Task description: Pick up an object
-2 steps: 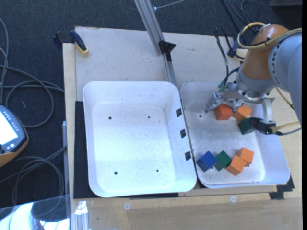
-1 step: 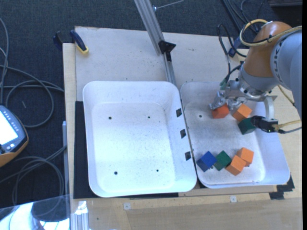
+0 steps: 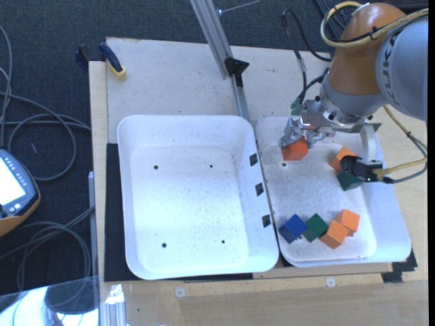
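My gripper [image 3: 299, 141] hangs over the far left part of the right bin [image 3: 389, 240]. A red-orange block [image 3: 294, 151] sits between its fingertips, and the fingers look shut on it. The block appears slightly above the bin floor. Lying loose in the same bin are an orange block [image 3: 340, 159] and a dark green block [image 3: 350, 180] to the right of the gripper. At the bin's near end a blue block [image 3: 293, 227], a green block [image 3: 315, 226] and two orange blocks [image 3: 336, 233] [image 3: 349, 219] are clustered together.
The left bin [image 3: 126, 129] lies beside the right one, with black clips [image 3: 259, 189] along their shared rim. A slanted metal pole [image 3: 212, 29] rises behind the bins. A yellow and blue tool [image 3: 112, 58] lies at the bench's far left corner.
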Available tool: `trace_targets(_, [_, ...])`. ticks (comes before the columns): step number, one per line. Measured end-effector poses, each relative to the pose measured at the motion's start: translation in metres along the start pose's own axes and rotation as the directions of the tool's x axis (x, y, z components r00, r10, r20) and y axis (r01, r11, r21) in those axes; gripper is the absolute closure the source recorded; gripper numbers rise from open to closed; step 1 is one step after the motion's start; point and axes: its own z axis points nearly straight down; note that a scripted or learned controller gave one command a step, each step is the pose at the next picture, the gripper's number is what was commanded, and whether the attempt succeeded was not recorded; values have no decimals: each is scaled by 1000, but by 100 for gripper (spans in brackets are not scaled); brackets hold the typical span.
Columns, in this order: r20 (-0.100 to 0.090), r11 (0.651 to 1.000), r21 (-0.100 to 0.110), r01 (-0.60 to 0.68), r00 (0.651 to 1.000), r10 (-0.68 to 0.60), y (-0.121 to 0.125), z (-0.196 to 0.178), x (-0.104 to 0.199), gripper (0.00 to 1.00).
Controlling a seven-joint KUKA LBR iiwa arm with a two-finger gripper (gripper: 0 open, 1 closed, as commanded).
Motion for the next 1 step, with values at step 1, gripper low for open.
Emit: trace_targets(1, [-1, 1000, 8, 0, 1000, 0, -1, 6, 70, 100])
